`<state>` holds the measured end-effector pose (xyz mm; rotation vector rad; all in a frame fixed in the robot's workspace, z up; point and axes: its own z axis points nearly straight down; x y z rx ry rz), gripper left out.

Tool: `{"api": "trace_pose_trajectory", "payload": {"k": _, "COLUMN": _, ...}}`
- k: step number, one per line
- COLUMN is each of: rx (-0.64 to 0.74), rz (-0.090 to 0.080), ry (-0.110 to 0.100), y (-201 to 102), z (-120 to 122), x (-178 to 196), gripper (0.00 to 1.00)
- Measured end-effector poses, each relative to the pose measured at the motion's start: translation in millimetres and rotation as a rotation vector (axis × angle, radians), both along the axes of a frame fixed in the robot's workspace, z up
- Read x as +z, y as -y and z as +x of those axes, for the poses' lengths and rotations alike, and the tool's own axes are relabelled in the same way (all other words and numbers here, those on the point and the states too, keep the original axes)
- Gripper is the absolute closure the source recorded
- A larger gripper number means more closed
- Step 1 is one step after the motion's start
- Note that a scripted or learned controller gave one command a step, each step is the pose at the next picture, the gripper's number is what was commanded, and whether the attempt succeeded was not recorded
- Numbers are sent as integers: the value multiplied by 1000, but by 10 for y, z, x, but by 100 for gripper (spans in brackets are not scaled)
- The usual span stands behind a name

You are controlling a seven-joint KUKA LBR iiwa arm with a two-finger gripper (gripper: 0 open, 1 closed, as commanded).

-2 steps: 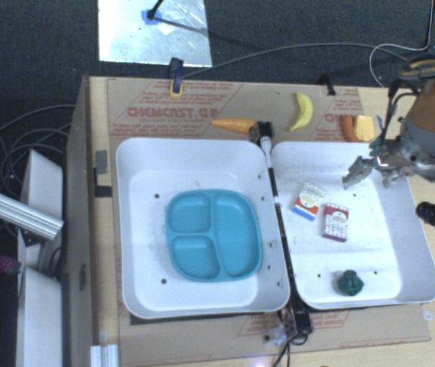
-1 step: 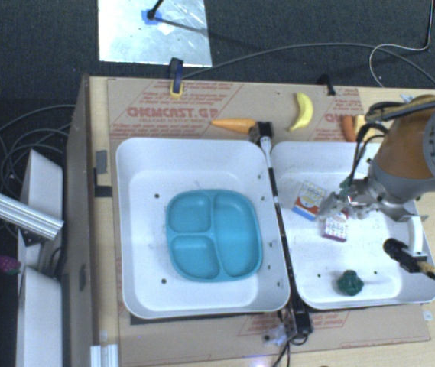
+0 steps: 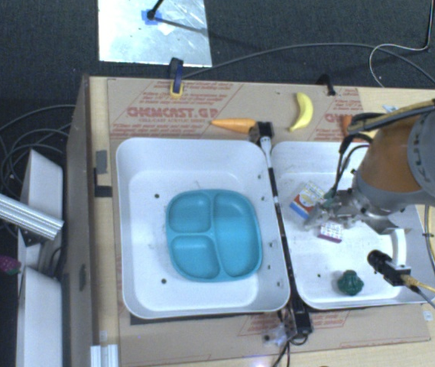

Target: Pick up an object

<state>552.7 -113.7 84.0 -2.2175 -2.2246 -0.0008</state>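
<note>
**The grab could miss or slip**

Nearest in the right bin [image 3: 400,300] sits a green toy [image 3: 348,282]. Farther back, the jaws [image 3: 330,214] hang over small packets [image 3: 309,203]. Open or closed? I cannot tell. Flat packets may slide away.

The bench is seen from a single fixed camera set above it, looking down at a slant. Both white bins are taken in whole: the left bin [image 3: 137,205] near the middle of the frame, the right bin [image 3: 309,281] beside it. Dark floor is included beyond the bench's far edge and to its left. The arm [image 3: 400,163] is seen entering from the right.
</note>
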Motion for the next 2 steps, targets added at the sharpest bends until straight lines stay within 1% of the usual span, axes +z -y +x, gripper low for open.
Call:
{"api": "trace_pose_trajectory", "payload": {"k": 1, "rx": 0, "rz": -1, "ry": 2, "y": 8, "z": 7, "x": 107, "gripper": 100}}
{"api": "trace_pose_trajectory", "payload": {"k": 2, "rx": 1, "rz": 0, "ry": 3, "y": -843, "z": 49, "x": 1012, "gripper": 100}}
